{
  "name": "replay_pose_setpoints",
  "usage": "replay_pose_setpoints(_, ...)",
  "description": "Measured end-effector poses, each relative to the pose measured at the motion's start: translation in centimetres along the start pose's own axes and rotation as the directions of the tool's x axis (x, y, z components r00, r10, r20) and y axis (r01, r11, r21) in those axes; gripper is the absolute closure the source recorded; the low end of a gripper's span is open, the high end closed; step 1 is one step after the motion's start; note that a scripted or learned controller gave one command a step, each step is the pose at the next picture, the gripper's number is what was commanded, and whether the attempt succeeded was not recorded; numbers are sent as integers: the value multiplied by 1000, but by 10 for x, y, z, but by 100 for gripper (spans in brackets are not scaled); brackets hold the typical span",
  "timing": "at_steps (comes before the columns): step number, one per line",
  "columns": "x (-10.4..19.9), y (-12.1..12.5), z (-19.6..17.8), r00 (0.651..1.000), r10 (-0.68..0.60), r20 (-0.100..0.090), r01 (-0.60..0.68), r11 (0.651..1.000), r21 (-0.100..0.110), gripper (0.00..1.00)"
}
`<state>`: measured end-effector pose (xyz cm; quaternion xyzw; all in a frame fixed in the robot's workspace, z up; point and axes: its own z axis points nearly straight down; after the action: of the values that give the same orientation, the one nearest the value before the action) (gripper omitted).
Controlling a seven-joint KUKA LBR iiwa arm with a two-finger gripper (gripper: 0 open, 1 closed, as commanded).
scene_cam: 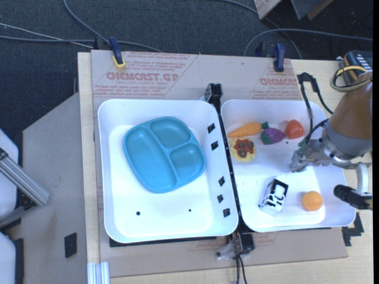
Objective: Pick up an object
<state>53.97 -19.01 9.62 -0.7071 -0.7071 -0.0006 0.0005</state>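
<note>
Counting one tray point(164, 153), six toys point(312, 200)

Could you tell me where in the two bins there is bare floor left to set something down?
Left bin: a wide bare strip along the near edge, below the blue divided plate. Right bin: a bare patch between the black-and-white box and the pizza toy. The far edge is crowded: carrot, purple toy, tomato, with the gripper beside them. The orange takes the near right corner.

The arm point(350, 120) reaches in from the right, wrist angled down-left, gripper point(299, 160) low, its tip perhaps blurred.
</note>
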Motion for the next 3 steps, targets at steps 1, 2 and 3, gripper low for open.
replay_pose_setpoints(1, 2, 1, -43, 1000, -1, 3, 1, 1000, -4, 100)
replay_pose_setpoints(2, 2, 7, -108, 1000, -2, 4, 2, 1000, -8, 100)
replay_pose_setpoints(3, 2, 8, -161, 1000, -2, 4, 2, 1000, -8, 100)
